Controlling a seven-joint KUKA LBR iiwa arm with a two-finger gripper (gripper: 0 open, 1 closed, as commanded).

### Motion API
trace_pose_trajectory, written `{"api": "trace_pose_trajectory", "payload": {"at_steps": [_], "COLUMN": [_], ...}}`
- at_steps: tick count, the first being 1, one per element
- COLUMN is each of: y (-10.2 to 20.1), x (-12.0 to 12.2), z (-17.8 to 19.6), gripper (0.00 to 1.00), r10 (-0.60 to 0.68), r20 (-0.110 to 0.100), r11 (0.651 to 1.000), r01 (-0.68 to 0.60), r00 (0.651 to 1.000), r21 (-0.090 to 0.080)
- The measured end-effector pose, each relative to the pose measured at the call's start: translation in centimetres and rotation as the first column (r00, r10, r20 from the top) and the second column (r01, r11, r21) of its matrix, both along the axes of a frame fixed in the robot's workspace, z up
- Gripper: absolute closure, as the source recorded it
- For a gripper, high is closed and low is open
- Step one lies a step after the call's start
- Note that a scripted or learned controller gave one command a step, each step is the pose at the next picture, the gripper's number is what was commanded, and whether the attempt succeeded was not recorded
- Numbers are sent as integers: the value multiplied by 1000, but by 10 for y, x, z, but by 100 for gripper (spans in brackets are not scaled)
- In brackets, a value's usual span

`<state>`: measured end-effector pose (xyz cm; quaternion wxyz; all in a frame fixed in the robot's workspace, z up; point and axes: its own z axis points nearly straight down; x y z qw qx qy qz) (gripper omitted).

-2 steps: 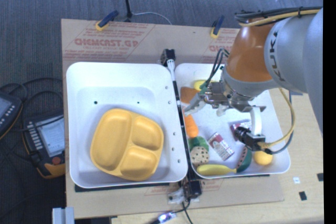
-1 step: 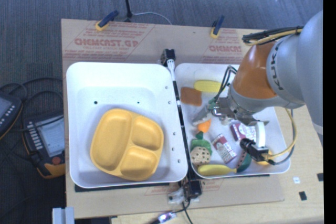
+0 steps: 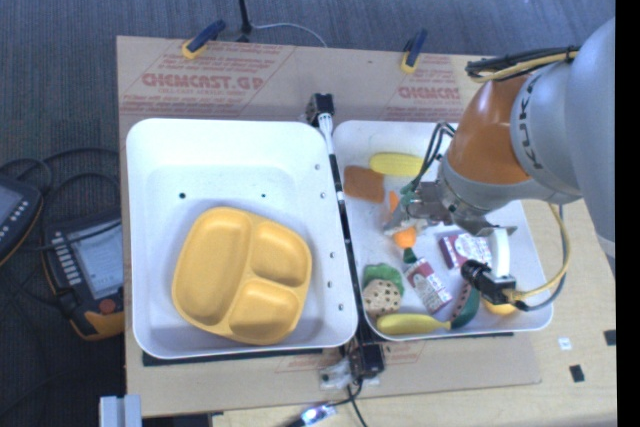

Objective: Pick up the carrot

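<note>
Two white bins sat side by side; the small orange carrot [image 3: 403, 237] lay mid-left in the cluttered right white bin [image 3: 535, 315]. Your grey two-finger gripper [image 3: 420, 203] hung just above it, grip state impossible to tell. Risk: crowding. You could have nipped the brown toast-like block [image 3: 364, 183] or the red-and-white packet [image 3: 430, 283] nearby, or knocked the carrot aside.
</note>
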<state>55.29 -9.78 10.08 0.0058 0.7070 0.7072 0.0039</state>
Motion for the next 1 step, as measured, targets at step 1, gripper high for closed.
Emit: {"api": "trace_pose_trajectory", "payload": {"at_steps": [1], "y": [49], "x": [69], "z": [84], "gripper": [100], "r10": [-286], "r20": [-13], "r11": [958], "r01": [286], "r00": [958], "r21": [1]}}
